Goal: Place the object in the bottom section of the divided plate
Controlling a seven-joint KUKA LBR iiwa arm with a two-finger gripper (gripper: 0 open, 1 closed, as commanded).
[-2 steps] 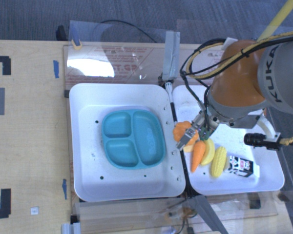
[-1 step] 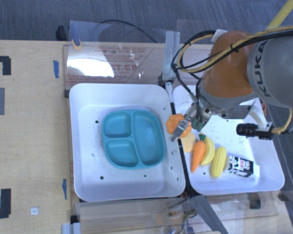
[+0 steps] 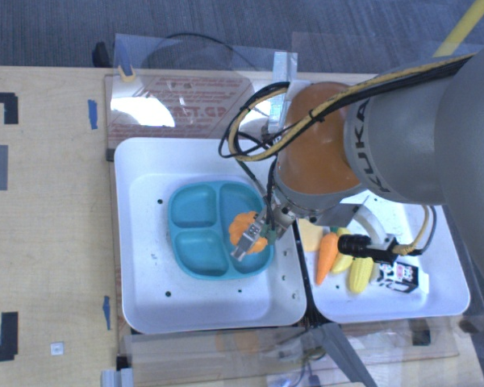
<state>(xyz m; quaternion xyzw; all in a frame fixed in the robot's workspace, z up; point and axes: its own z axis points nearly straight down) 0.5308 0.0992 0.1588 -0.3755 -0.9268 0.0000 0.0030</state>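
Observation:
A blue divided plate [image 3: 195, 230] with three sections lies in the left white bin [image 3: 145, 289]. An orange object [image 3: 240, 226] rests in the plate's right-hand section, partly covered by the gripper. My gripper [image 3: 251, 239] is down over that section, right on top of the orange object and touching or nearly touching it. The two left-hand sections of the plate hold nothing. The arm's grey and orange wrist [image 3: 323, 147] hangs over the divide between the bins.
The right bin [image 3: 448, 297] holds an orange carrot [image 3: 327, 256], a yellow corn cob [image 3: 360, 274], a pale yellow piece [image 3: 309, 234] and a white printed packet [image 3: 400, 276]. Black cables [image 3: 242, 131] loop from the wrist above the plate.

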